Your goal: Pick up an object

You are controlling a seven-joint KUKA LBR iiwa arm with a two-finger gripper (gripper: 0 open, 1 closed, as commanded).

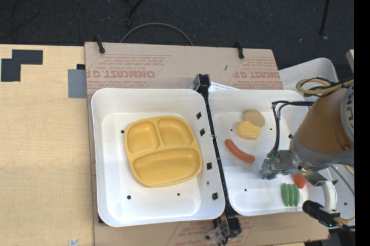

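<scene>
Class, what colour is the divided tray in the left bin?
Yellow: the divided tray, seen in the camera view.

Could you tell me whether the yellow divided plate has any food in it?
Empty: the yellow plate in the left bin shows three bare compartments.

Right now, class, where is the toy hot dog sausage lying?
The sausage lies in the right bin, near the divider, just below the yellow corn piece and left of the gripper.
</scene>
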